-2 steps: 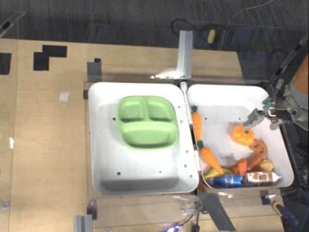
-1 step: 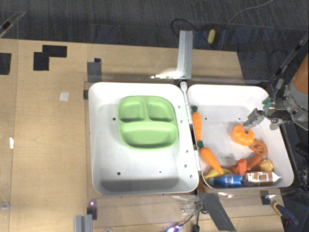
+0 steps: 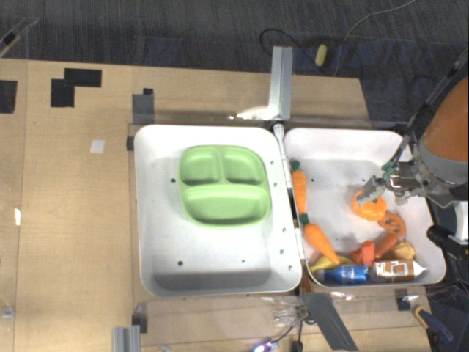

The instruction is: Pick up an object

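Arm reaches in from the right, orange band showing above the wrist; gripper [image 3: 375, 189] low over the right bin [image 3: 330, 149], fingers parted a little, tips right at the upper edge of an orange ring-shaped toy [image 3: 370, 207]; whether the tips touch the ring or sit just above it, cannot tell; nothing is seen clamped between the fingers.

Right bin contents, all lying on the floor of the bin: a long carrot [image 3: 298, 189] along the left wall; a second, fatter carrot [image 3: 319, 240] below it; a blue bottle [image 3: 346, 273] and a small white packet [image 3: 396, 270] along the near wall; a cluster of orange and red toy food [image 3: 385, 244] just beside the ring, pieces too jumbled to name.

Left bin [image 3: 157, 233] holds a green divided plate [image 3: 223, 184], well apart from the gripper.

Progress, as a judgement: approach looks done, the ring the likely target; grasp not yet made, lift not yet made; nothing is off the bin floor. Left to do: close on the ring, raise it clear. Risk: the ring lies flat, so the fingers may slip off its rim.
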